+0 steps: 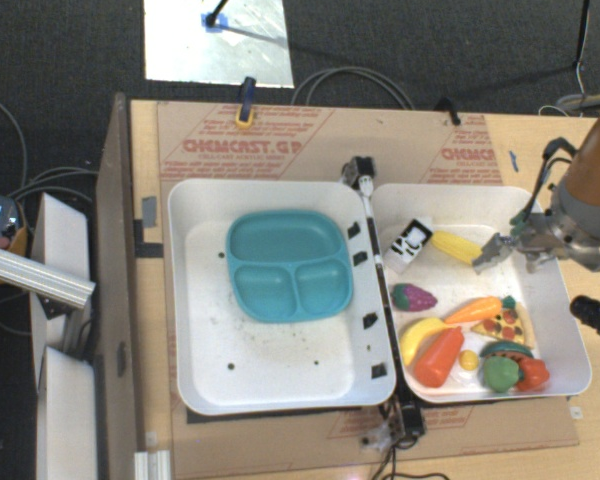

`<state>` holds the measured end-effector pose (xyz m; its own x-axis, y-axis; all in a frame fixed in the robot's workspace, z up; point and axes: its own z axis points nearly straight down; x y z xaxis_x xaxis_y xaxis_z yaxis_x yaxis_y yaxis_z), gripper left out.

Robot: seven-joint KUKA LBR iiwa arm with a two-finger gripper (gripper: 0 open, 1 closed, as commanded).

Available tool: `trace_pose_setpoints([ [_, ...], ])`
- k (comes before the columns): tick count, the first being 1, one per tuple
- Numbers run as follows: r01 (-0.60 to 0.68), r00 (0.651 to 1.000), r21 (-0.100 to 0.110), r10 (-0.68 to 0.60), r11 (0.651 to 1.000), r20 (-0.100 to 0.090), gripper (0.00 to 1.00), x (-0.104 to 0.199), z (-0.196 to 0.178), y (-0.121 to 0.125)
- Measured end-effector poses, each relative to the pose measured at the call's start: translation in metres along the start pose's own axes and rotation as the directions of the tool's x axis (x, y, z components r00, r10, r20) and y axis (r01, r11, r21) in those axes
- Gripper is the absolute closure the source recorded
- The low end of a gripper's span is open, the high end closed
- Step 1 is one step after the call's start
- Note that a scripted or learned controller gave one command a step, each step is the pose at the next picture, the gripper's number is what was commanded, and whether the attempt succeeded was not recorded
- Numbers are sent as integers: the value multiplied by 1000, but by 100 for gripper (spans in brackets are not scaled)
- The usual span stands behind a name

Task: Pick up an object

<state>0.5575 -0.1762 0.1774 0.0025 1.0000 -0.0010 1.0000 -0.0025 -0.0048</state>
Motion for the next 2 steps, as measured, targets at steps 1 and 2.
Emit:
trace_pose_setpoints([
  [1,11,1000,-11,-11,1000,0,0,15,54,76],
  [2,4,1000,-4,-4,1000,-1,0,13,94,59],
])
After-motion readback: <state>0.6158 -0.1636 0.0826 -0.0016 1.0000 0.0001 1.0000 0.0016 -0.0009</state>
